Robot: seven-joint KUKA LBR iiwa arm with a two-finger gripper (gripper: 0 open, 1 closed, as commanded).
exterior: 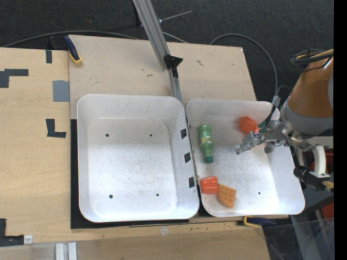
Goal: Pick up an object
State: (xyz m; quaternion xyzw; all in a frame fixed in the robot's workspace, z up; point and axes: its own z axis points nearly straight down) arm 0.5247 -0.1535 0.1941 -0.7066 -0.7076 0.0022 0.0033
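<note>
Gripper (pixel 242 147) is seen mid-right of frame, over the right bin (pixel 282 199); fingers look slightly parted, nothing held. Nearest target: orange ball (pixel 247 124), just above-right of tips. Green bottle (pixel 205 142) sits to the left. Approach should be centred on obj before closing. No legible label/txt is made out.

Two shallow white bins on the bench: left bin (pixel 87 145) at centre frame, right bin (pixel 282 194) at centre-right. Four loose objects, all in the right bin. One green bottle (pixel 205 143), near that bin's left wall. One orange-red ball-like item (pixel 247 124), upper middle of the bin. One red-orange block (pixel 209 186), lower left corner. One tan waffle-patterned piece (pixel 227 195), just beside the block. One arm, one gripper (pixel 245 144).
</note>
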